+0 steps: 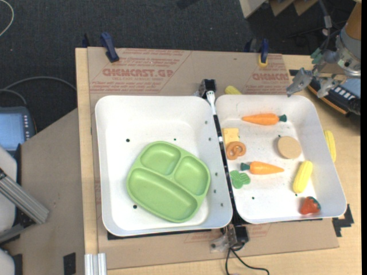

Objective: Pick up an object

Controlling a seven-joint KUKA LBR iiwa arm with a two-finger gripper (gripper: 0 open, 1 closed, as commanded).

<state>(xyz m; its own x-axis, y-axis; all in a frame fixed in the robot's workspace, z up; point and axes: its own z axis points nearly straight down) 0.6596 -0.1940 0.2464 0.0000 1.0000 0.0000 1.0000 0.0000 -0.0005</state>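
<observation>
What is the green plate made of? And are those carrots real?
The green plate looks like smooth moulded plastic: one even colour, soft shine, rounded compartments. The two carrots look like toy food, probably plastic too, since their orange is perfectly even and slightly glossy. I can't be certain from here.

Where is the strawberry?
The strawberry sits in the right bin, in its near right corner, just below the corn.

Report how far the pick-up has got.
Done: nothing lifted; the carrots, corn and strawberry lie in the right bin.
In hand: the gripper hovers beyond that bin's far right corner, holding nothing.
Left: descend, grasp, lift.
</observation>
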